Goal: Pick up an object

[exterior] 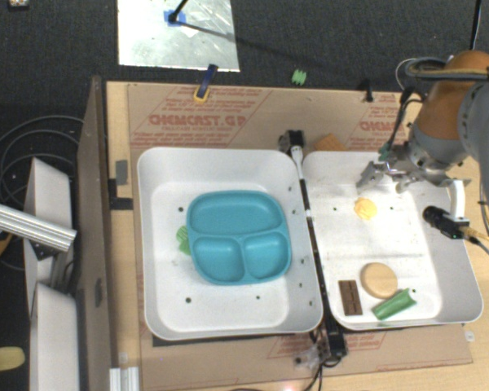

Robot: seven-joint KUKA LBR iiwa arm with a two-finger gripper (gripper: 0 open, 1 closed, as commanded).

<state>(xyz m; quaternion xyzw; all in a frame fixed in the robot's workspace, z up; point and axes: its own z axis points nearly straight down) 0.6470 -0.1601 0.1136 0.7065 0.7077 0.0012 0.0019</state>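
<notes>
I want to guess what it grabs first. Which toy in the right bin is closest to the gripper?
The yellow toy, just below the gripper; the others lie along the bin's front edge.

Green item (182, 237) mostly hidden under blue tray (238, 236), arm (464, 104) seemingly cropped

Grey arm (479, 120) at the right of the frame, orange band above its wrist, dark cables looping beside, pale metal jaws.
</notes>
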